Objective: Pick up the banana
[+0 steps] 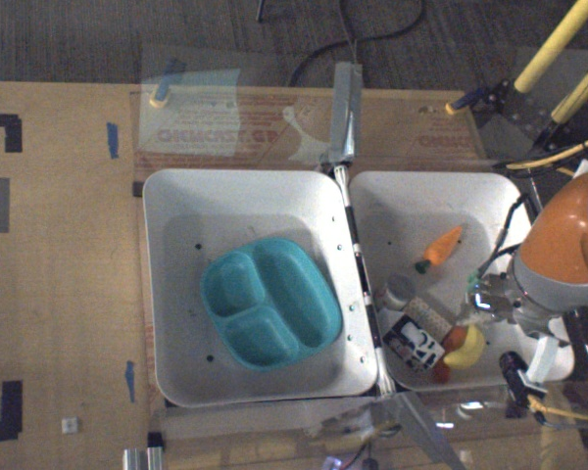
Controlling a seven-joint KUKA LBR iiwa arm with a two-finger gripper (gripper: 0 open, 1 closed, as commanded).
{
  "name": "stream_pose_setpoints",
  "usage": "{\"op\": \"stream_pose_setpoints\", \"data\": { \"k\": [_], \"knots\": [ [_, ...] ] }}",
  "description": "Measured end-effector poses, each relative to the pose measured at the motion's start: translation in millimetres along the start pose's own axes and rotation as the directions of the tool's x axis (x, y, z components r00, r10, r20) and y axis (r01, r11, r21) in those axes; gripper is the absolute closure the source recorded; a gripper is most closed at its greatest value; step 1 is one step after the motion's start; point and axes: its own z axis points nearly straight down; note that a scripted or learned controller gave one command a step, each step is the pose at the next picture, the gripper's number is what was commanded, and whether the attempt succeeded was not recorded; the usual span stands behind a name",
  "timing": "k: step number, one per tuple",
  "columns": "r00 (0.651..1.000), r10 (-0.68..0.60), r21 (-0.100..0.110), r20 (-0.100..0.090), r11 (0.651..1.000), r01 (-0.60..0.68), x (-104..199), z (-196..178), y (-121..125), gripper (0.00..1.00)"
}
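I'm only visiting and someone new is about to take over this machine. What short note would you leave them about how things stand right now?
Gripper: low over the right bin, at its right side, just above the banana; whether it is open or shut cannot be told, and nothing is seen held.
Banana: lies in the right bin near the front edge, beside a small red item and a black-and-white packet. A toy carrot lies further back.
Left bin: holds a teal divided tray.
Done: arm brought near the banana.
Left: grasp the banana and lift it.
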Motion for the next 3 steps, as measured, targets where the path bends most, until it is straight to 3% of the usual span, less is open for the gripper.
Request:
{"op": "stream_pose_setpoints", "data": {
  "k": [1, 2, 3],
  "knots": [
    [0.928, 0.373, 0.005, -0.005, 0.928, -0.373, -19, 1, 5, 1.00],
    [0.980, 0.200, 0.000, -0.001, 0.980, -0.200, 28, 0, 34, 1.00],
    [0.980, 0.197, 0.003, -0.006, 0.980, -0.197, 31, 1, 34, 0.00]
  ]
}}
